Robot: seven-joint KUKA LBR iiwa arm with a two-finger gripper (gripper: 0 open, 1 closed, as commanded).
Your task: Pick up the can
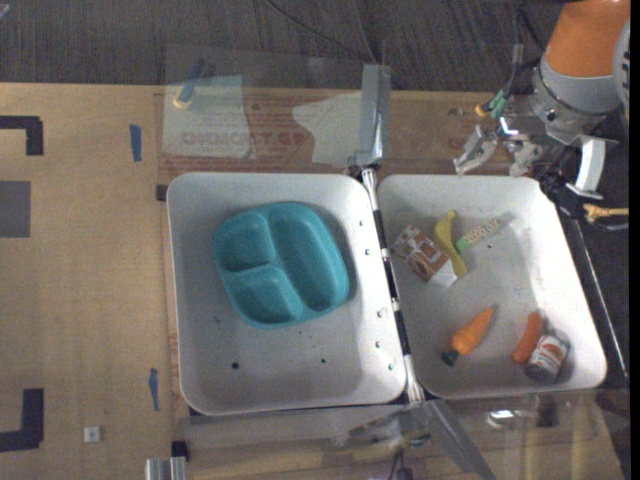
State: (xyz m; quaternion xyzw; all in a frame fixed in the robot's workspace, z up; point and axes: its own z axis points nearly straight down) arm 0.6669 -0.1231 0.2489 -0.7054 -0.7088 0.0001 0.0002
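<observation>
Near the right bin's front corner, the can [546, 357] stands upright.

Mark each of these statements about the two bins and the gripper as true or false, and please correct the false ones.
1. The teal divided plate lies in the left bin. True.
2. The can stands in the left bin. False: it is in the right bin, near its front right corner.
3. The gripper holds the can. False: it hovers open above the right bin's far edge, with nothing between its fingers.
4. A toy carrot lies in the right bin. True.
5. The banana rests on the plate. False: it lies in the right bin, beside a small carton.
</observation>
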